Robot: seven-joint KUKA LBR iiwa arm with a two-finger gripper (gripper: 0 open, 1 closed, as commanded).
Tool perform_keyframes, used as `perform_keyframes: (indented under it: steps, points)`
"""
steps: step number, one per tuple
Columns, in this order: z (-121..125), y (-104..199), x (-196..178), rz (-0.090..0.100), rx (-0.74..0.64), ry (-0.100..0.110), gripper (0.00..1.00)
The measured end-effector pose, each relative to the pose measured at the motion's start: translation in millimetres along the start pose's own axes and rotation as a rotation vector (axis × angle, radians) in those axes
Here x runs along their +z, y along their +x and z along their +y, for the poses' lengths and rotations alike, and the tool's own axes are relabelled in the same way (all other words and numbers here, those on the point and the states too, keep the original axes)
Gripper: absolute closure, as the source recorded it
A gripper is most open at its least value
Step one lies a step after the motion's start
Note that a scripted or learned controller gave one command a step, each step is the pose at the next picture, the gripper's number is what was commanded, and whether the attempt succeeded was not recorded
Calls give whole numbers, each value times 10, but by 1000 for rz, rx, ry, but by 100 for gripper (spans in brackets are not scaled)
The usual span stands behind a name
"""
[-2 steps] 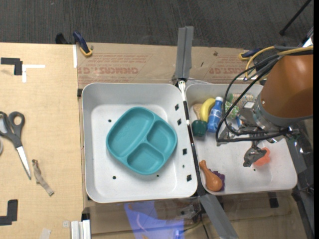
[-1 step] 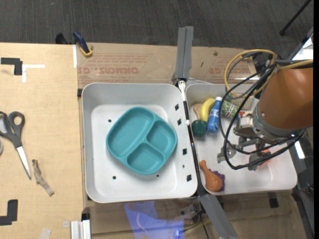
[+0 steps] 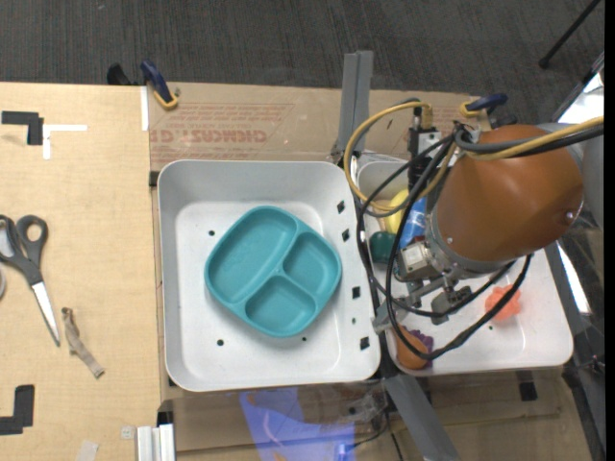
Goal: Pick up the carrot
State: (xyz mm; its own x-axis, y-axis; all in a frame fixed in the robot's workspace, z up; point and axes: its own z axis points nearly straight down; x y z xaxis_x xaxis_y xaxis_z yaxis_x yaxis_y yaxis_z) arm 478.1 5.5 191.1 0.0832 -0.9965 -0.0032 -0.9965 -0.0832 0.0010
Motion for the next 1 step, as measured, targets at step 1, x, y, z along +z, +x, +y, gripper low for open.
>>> perform_keyframes:
  steps: [1]
  points:
    - [-488,784,-86,-1,333,4,0]
